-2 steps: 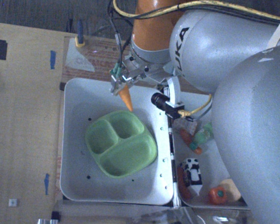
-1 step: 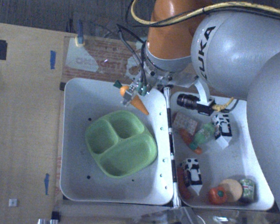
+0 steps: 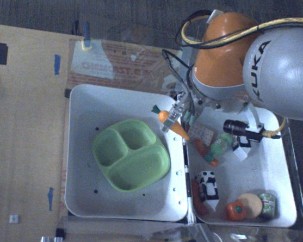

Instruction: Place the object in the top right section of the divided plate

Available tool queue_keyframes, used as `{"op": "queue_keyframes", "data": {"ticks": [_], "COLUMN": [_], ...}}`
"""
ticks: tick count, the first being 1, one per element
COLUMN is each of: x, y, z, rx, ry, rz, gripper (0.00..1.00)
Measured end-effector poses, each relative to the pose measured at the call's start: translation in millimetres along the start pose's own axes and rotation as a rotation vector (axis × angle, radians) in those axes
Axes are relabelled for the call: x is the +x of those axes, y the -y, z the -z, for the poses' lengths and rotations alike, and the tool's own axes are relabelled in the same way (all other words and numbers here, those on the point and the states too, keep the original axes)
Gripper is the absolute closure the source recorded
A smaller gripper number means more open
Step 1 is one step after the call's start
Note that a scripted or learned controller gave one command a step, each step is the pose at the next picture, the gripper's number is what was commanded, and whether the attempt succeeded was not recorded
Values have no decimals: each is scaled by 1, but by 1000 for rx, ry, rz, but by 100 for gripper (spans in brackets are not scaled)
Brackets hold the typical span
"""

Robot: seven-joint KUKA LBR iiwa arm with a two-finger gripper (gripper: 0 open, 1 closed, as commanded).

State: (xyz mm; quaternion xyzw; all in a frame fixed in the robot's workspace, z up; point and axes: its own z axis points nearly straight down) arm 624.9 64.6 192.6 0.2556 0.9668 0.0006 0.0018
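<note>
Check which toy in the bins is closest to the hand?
The orange carrot, lying across the seam between the two bins, right under the hand. The green bottle, cow toy and tomato sit farther off in the right bin.

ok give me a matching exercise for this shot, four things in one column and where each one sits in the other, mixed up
Things:
1. green divided plate
2. toy carrot
3. black and white cow toy
4. tomato toy

Places:
A. near front right corner of the right bin
B. middle of the left bin
C. under the claw, over the far end of the wall between the bins
D. right bin, near the dividing wall, towards the front

Pairs: 1-B, 2-C, 3-D, 4-A
</note>
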Motion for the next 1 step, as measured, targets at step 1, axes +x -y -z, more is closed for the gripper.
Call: {"op": "queue_keyframes", "data": {"ticks": [1], "x": [4], "y": [-60], "z": [-75], "rx": [-16], "ry": [20], "rz": [246], "gripper": [100]}}
